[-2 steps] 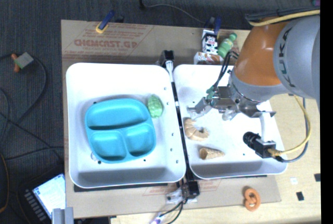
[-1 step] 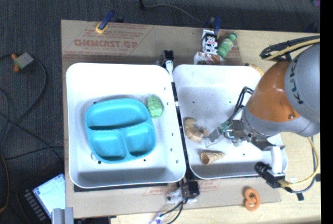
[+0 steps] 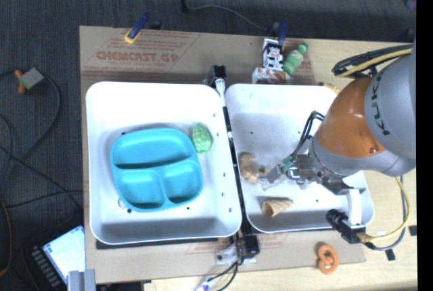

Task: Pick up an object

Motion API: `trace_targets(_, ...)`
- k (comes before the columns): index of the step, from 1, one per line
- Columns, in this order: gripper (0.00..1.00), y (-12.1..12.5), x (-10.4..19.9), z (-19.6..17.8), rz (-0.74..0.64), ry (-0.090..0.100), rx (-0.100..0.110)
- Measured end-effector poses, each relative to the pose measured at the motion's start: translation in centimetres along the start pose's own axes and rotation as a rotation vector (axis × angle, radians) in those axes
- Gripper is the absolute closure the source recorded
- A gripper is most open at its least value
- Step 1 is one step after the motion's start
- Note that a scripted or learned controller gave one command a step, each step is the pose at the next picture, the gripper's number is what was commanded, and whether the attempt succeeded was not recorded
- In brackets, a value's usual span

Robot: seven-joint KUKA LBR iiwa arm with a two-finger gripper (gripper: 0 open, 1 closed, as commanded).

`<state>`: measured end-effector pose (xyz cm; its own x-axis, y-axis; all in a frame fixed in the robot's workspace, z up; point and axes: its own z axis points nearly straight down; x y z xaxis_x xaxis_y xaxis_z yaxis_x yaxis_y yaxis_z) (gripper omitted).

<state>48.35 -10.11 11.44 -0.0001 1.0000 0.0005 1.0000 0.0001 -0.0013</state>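
Note:
In the right bin (image 3: pixel 270 114) lie a tan shell-like piece (image 3: pixel 248 167) near its left wall and a brown cone-shaped piece (image 3: pixel 276 206) near the front wall. My gripper (image 3: pixel 276 174) hangs low over the bin's middle, just right of the shell-like piece and above the cone. Nothing shows between its fingers. The left bin (image 3: pixel 101 147) holds a blue divided tray (image 3: pixel 157 167) and a green lumpy object (image 3: pixel 201 138) at the tray's upper right corner.
The arm's orange and grey body (image 3: pixel 358 130) covers the right bin's right half. Behind the bins stand a small carton (image 3: pixel 272 56) and a green toy (image 3: pixel 293 59). An orange ring (image 3: pixel 327 258) lies on the bench at the front.

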Motion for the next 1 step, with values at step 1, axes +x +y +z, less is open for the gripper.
trace_targets(1, 0.00, -0.05, 0.52, 0.63, 0.000, 0.000, 0.002)
